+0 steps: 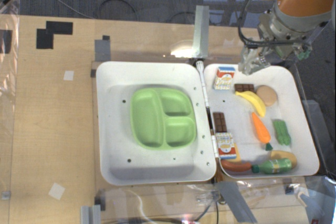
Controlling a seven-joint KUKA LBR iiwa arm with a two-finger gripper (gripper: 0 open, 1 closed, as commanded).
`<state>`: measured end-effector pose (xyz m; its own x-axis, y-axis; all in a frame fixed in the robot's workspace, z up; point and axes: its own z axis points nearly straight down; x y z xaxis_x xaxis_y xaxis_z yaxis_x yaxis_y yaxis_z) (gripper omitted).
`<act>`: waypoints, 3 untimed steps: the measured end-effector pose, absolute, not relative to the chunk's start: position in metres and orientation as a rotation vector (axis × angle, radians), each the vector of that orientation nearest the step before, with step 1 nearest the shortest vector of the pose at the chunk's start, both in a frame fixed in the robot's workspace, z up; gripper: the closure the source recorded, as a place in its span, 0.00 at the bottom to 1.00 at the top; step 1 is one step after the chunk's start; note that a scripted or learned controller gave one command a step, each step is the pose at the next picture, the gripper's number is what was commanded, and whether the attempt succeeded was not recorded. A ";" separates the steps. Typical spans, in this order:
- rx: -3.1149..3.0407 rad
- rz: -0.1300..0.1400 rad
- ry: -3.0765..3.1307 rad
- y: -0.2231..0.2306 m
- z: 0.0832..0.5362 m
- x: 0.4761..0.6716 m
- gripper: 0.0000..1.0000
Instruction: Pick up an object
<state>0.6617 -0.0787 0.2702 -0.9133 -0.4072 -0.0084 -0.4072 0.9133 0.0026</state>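
Two white bins [105,113] sit side by side. The left one holds a green tray [160,117]. The gripper [252,64] hangs over the right bin's far edge; whether it is open is hard to tell. Nearby lie a banana [253,102], a carrot [260,128], and a small milk carton [224,77].

The right bin [294,78] is crowded: banana [253,102], carrot [261,128] and cucumber [282,132] sit close together (narrow gaps only). The left bin [113,113] has open floor around the green tray [161,117].
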 end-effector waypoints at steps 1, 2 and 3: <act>-0.545 0.004 3.081 -0.001 0.269 0.671 1.00; -0.857 -0.003 3.009 -0.031 0.291 0.671 1.00; -0.854 -0.005 2.996 -0.029 0.305 0.673 1.00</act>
<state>0.6728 -0.0294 0.3054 -0.8495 -0.5271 -0.0241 -0.5270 0.8498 -0.0102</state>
